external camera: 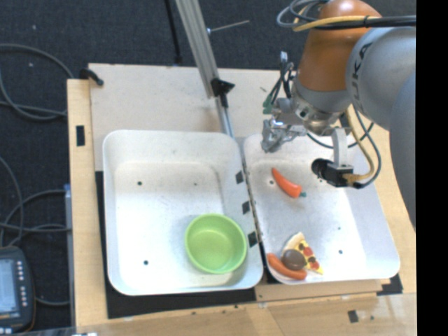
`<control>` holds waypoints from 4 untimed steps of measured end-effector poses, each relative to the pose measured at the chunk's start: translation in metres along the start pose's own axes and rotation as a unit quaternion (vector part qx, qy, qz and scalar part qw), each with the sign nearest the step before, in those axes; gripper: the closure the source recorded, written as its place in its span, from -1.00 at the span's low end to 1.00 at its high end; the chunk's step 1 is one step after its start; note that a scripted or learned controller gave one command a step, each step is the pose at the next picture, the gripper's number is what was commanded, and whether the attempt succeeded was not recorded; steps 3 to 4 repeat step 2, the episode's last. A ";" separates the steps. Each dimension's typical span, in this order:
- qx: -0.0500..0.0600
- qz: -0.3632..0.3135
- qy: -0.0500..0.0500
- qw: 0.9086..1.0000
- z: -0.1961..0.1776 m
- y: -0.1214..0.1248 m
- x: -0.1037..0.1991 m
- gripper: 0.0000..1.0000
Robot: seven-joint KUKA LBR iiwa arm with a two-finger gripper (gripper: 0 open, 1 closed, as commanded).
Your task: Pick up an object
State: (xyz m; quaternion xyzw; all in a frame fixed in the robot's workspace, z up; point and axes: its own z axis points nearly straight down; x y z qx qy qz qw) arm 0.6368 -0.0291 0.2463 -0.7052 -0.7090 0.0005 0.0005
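Two white bins (175, 145) on perhaps plywood bench (140, 96)

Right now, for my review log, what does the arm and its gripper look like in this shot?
The arm is a thick, rounded grey body with dark lettering on its side, topped by a glossy orange band above the wrist. Grey and black cables loop over the band and hang beside the wrist. The gripper is a small metallic assembly, and a black cylindrical part hangs beside it on a pale bracket.
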 end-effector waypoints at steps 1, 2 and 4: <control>0.000 -0.001 0.001 1.000 0.009 -0.018 0.056 1.00; 0.000 -0.001 0.001 1.000 0.014 -0.042 0.111 1.00; 0.000 -0.001 0.001 1.000 0.014 -0.042 0.111 1.00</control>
